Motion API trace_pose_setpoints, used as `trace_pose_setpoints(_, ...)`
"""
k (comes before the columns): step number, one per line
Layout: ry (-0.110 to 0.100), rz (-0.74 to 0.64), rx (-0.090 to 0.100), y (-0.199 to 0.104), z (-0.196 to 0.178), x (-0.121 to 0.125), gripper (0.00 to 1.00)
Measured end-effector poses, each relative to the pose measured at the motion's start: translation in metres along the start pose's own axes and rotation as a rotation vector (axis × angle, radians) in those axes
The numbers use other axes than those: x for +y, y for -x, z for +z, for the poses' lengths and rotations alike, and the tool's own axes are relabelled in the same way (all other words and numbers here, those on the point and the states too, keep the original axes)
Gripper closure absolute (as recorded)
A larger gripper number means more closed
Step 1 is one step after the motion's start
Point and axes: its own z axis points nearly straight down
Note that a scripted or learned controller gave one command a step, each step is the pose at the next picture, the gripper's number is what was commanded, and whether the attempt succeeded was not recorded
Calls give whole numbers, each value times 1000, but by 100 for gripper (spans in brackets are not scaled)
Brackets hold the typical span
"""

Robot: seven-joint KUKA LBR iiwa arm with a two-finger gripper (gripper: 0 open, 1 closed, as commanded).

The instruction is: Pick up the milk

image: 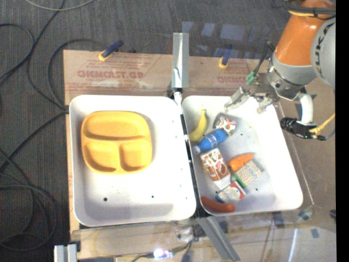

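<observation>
Overhead slanted view of the surface (82,70) with two white bins. You see the end effector (250,100) hanging over the far edge of the right bin (292,184), its two fingers spread wide with nothing between them, an attitude that reads as readiness to descend rather than a grasp.

The milk is judged to be the small carton (214,165) with red-brown print, lying near the middle of the right bin, well apart from the end effector and nearer the camera. It sits crowded: a blue-capped bottle (211,141) just beside its far end, a carrot (241,160) and a patterned packet (248,174) to its right. A banana (199,125) lies along the bin's left wall, a second small carton (226,125) near the fingers, and a red sausage-like item (218,205) at the near wall. That crowding probably leaves you little room for the fingers either side of the carton.

The left bin (76,201) holds a yellow compartment tray (116,141).

Carton labels are too small to read, so which carton is milk stays uncertain. The arm (302,34) is cut off at the right edge.
</observation>
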Motion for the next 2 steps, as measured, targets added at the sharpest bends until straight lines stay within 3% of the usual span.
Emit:
trace_pose_setpoints(1,-1,0,-3,11,29,-26,0)
trace_pose_setpoints(2,13,-318,-3,-22,134,-54,0)
